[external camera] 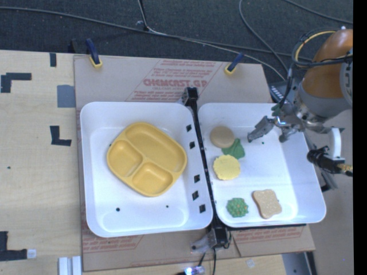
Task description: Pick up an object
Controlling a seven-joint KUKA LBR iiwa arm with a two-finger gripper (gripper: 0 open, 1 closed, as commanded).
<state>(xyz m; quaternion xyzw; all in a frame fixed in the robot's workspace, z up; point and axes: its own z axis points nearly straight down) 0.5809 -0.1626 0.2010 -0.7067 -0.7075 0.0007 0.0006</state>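
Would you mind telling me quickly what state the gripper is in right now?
Gripper: above the right bin, nothing visible between its fingers; open or shut cannot be told from this view.

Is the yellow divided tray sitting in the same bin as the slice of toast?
No, the yellow tray lies in the left bin, the toast in the right bin.

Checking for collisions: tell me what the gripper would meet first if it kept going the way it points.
Probably the tan bun: the gripper points left toward it across bare bin floor. Its height is unclear, so it might pass above.
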